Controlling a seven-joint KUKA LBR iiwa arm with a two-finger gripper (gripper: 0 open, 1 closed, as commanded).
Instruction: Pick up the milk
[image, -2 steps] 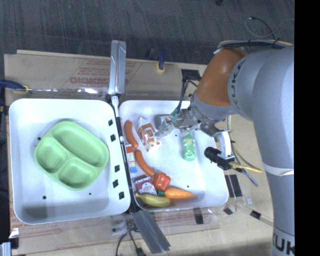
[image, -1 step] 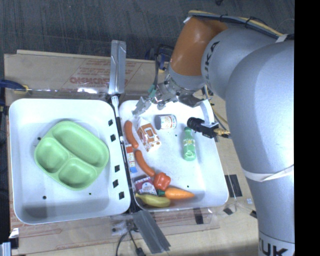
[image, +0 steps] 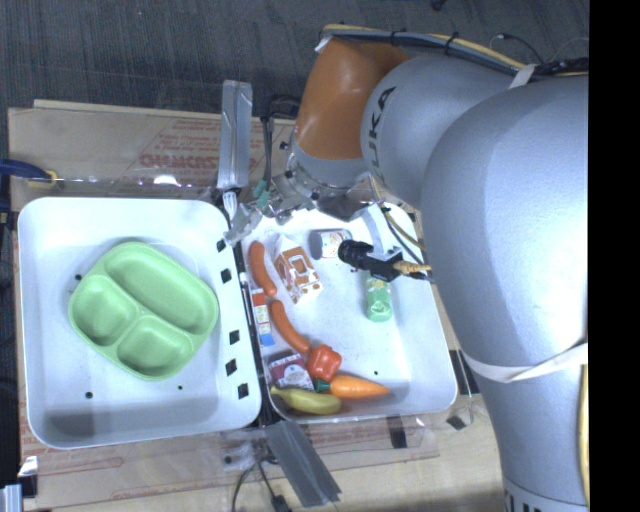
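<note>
Milk (image: 298, 275): small white carton with orange print, lying tilted in the far half of the right bin (image: 420, 340), nothing on top of it.

- Just left of the carton: one sausage (image: 261, 268), touching or nearly so. A second sausage (image: 285, 325) runs on from the carton's near corner toward the front.
- Right of the carton, apart from it: green bottle (image: 378, 298). Behind the carton: small grey can (image: 328, 243), close by.
- Front of the same bin, a cluster: red pepper (image: 323, 360), carrot (image: 357, 386), banana (image: 310, 402), and a packet (image: 292, 376) tucked under the pepper.
- Left bin (image: 60, 230): green plate (image: 143, 308) with three compartments, sitting mid-bin at an angle.

Arm (image: 480, 200): reaches in from the right, orange band over the far edge of the right bin. Gripper (image: 243, 218) sits at that bin's far left corner, over the wall between the bins. It is beside the upper sausage's far end, and apart from the milk. Open or closed: cannot tell, the tip is too small and cluttered. Nothing seen held.
</note>
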